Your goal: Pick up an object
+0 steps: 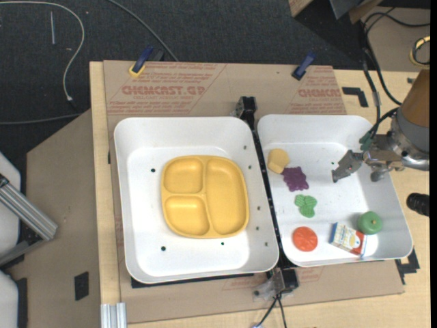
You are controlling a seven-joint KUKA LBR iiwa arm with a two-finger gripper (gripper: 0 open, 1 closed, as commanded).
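So I'm hanging over the right bin with my gripper up near its right wall, jaws spread wide apart and nothing between them. The spot under my fingers is bare white floor.

Around me: the left bin holds one yellow divided plate with three compartments, sitting flat in the middle. Two blue clamps pin the cardboard sheet at the far edge, and a white cable loops on the dark floor well off to the left. Nothing really blocks me from the stuff in my bin.

The pickable things, six total, one of each: a pale yellow lump touching a purple grape bunch near the divider, a green leafy piece just below those, an orange-red round thing at the near edge, a small milk-carton-looking box lying tilted beside it, and a green round item (apple maybe, can't tell) touching the carton's right end.

All of them sit to my left or nearer the front wall.
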